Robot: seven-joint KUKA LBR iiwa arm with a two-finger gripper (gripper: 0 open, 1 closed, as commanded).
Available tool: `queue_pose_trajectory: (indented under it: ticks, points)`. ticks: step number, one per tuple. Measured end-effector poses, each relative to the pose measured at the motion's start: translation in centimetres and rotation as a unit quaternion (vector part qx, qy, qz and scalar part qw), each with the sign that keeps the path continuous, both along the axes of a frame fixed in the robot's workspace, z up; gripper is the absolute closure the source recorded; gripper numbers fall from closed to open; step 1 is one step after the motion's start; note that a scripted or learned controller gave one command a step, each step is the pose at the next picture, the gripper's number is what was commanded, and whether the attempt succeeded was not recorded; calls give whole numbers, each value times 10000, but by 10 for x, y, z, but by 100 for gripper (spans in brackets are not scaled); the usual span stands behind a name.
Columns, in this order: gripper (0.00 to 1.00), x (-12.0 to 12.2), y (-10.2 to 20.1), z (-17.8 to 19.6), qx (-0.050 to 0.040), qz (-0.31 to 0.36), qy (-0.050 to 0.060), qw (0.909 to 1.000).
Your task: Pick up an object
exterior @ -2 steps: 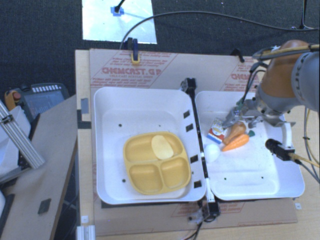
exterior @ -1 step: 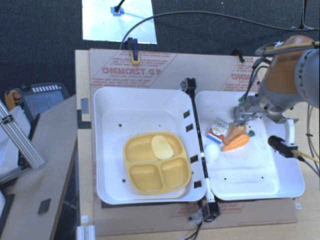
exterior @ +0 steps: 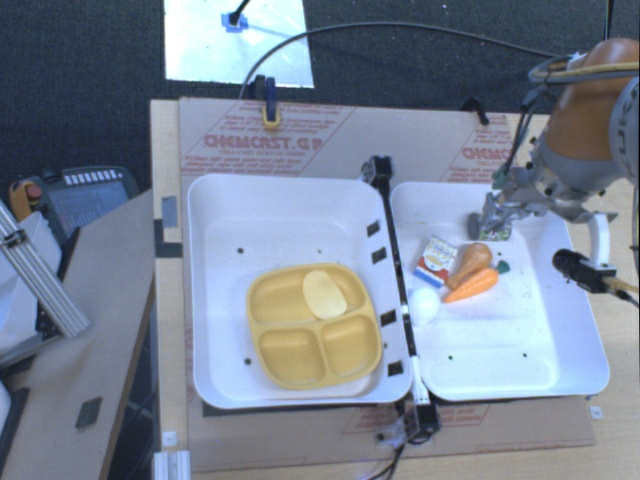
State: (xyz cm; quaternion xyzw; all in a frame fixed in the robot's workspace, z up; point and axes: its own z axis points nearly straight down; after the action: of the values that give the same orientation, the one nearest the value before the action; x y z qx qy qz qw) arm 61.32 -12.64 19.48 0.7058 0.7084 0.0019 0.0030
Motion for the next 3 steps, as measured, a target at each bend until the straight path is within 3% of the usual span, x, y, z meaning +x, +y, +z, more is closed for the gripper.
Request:
queue_pose_trajectory:
  ticks: [1,3]
  points:
    - [100,1,0,8,6,0,22,10000]
    - [100,23,101,17,13,26,17,10000]
